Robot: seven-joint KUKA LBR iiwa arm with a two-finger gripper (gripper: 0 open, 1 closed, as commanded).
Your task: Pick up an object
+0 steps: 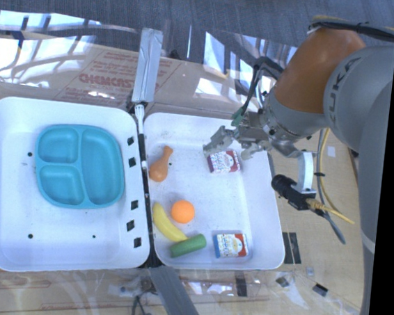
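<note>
The gripper [230,144] hangs in the right bin [264,216] just above the red and white carton [223,162], at the far side; its fingers look apart, and nothing is between them. To grasp well, it should go straight down, centred on the carton, then close. The carton print is too small to read; the arm [346,71] shows "KUKA" partly.
</note>
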